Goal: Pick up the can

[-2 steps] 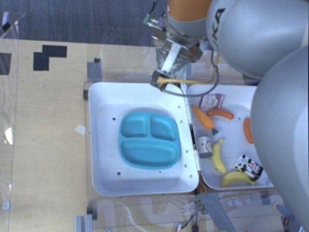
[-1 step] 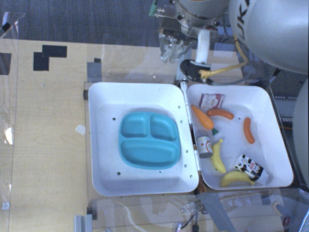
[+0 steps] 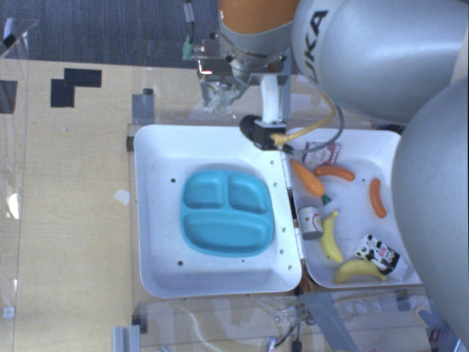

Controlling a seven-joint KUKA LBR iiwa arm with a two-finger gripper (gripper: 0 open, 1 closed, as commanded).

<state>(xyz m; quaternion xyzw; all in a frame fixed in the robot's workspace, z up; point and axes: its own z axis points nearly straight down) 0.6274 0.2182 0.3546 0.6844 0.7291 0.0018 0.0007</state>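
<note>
As I am hovering, end effector (image 3: 218,94): behind left bin (image 3: 144,196); open or closed, I cannot tell.
Can (image 3: 308,218): sitting in right bin (image 3: 366,135), beside banana (image 3: 331,237).
Approach: descending straight, clearing banana.

My way to the can (image 3: 308,218) is tight: bin wall (image 3: 303,259) on one side, banana (image 3: 331,239) just beside, carrot (image 3: 308,178) close behind. Bare floor lies past the banana, toward a sausage (image 3: 377,196).
</note>
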